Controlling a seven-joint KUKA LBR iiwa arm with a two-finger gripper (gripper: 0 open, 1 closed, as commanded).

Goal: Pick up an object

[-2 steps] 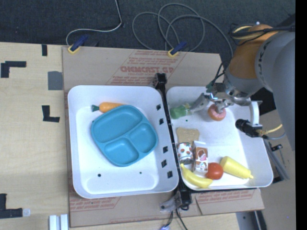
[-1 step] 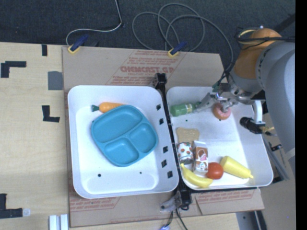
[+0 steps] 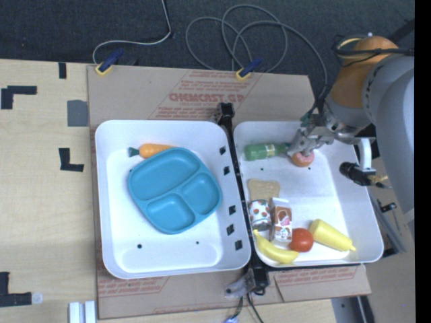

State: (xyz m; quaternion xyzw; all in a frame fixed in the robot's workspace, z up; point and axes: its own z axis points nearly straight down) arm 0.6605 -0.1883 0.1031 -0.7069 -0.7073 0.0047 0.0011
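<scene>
My gripper is down in the far part of the right bin, its fingers closed around a small round pinkish-red object that shows just beneath them. A green bottle lies on its side right next to the gripper, on its left. Nearer the front of the same bin lie a slice of toast, a small printed carton, a red tomato, a yellow banana and a yellow pepper-like piece.
The left bin holds a blue divided plate and an orange carrot behind it. A black divider clip strip runs between the bins. Cables loop on the dark surface behind the cardboard.
</scene>
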